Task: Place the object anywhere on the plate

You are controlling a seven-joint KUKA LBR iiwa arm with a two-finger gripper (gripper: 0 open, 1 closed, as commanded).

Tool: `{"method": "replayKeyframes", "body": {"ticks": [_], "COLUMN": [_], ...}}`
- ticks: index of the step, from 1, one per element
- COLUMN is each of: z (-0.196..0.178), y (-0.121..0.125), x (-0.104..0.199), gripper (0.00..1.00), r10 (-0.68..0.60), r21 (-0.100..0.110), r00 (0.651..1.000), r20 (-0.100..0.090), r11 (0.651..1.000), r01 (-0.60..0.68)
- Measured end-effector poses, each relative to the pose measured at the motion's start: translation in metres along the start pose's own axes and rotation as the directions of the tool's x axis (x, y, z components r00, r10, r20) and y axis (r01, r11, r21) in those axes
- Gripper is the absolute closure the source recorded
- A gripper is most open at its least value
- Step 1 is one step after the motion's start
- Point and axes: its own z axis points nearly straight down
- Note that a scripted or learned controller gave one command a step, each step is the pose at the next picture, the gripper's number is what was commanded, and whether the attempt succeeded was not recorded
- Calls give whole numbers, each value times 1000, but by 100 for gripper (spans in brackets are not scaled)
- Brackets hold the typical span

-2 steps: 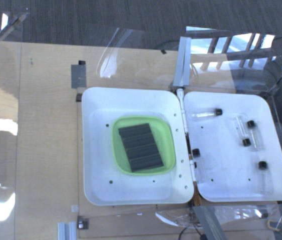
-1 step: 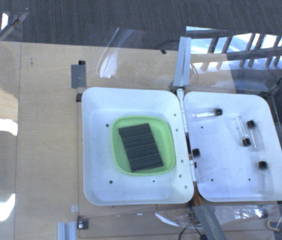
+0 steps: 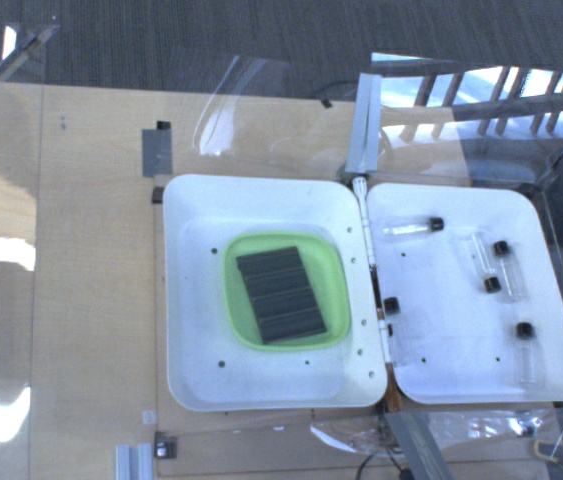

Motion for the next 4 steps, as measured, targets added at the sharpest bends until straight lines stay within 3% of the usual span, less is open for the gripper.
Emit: {"method": "replayKeyframes", "body": {"ticks": [2,3,4], "z": [0,31,1], "y": [-1,-1,-1], "x": [4,4,4], "gripper": [0,0,0], "r10": [214,293,405], "r21": [-1,7,-1], "r00": [977,956,915], "r20": [0,-1,1], "r11": [977,956,915], "r01": [-214,-293,-405]}}
